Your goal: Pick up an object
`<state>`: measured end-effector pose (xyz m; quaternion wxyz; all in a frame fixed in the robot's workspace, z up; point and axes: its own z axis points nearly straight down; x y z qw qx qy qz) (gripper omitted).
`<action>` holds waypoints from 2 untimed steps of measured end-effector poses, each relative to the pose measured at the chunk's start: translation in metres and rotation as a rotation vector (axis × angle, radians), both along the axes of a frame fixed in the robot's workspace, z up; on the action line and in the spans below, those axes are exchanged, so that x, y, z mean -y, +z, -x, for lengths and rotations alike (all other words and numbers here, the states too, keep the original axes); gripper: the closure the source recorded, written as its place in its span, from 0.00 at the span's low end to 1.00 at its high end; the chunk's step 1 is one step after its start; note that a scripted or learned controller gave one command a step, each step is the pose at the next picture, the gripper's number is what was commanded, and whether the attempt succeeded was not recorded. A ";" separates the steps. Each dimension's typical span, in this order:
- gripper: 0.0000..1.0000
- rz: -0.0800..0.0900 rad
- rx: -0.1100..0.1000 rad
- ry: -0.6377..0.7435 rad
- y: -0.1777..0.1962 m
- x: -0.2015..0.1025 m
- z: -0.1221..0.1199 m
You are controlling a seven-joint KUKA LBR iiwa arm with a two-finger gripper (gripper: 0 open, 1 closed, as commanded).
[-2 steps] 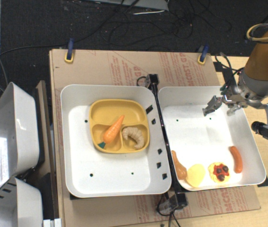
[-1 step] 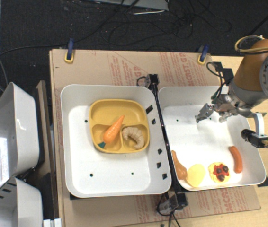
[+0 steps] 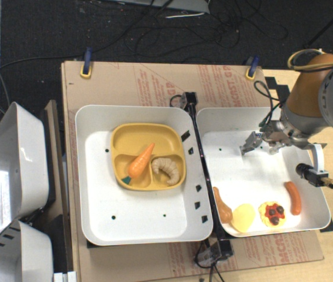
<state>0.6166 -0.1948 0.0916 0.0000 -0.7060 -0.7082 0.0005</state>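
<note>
Camera view has the pincer (image 3: 256, 145) hanging over the far half of the right bin (image 3: 243, 175), above bare white floor with nothing under it or in it. Honestly I can't tell from this angle whether it's spread or clenched, so I won't guess.

Everything worth picking sits along the near edge of that bin: an orange sausage (image 3: 295, 197) towards the right wall, a topped disc (image 3: 272, 213) with red and dark bits, a yellow round piece (image 3: 243, 216) just beside it, and a tan piece (image 3: 222, 205) close to the wall the two bins share. All of them are well apart from the pincer.

If it were me, I'd go for the sausage. It lies on its own, so line the pincer up across its short side and come straight down. The disc looks flat and hard to get under, and the yellow piece and tan piece nearly touch, so a grab there may nudge both.

Left bin (image 3: 96, 157) holds a yellow plate (image 3: 149, 135) with a carrot (image 3: 141, 160) and a shrimp (image 3: 166, 170) in its compartments, further away across the surface (image 3: 155, 81). The bin walls are the main thing to watch.
</note>
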 end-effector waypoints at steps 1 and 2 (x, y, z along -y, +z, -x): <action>1.00 0.001 0.003 0.002 0.012 0.000 -0.001; 1.00 0.001 0.007 0.002 0.059 -0.003 -0.010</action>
